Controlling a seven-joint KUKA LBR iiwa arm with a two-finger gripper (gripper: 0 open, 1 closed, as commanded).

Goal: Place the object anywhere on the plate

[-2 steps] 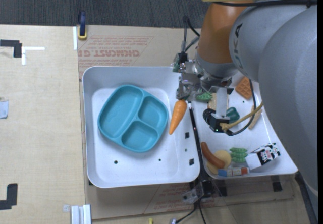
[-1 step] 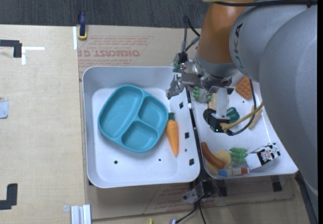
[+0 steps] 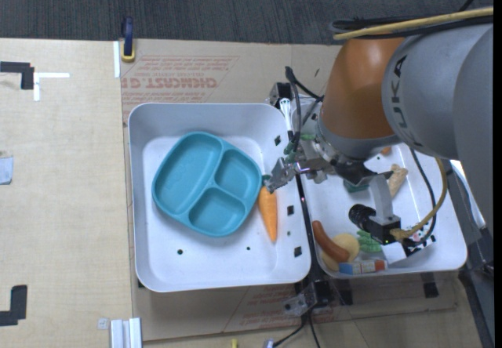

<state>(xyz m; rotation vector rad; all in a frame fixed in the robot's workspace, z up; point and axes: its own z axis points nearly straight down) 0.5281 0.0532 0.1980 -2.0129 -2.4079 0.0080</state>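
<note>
Carrot [image 3: 268,215] lies in the left bin [image 3: 149,260], long axis near-to-far, its top touching the hand [image 3: 279,175], just right of the blue plate [image 3: 206,183]. Whether the hand grips it, I cannot tell.

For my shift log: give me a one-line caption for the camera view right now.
Gripper at the top of an orange carrot lying in the left bin, just right of the blue divided plate.

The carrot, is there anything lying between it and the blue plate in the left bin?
Nothing visible does. The carrot lies on bare bin floor just right of the blue plate, its top end at the gripper, and the strip between carrot and plate rim holds no other object.
</note>
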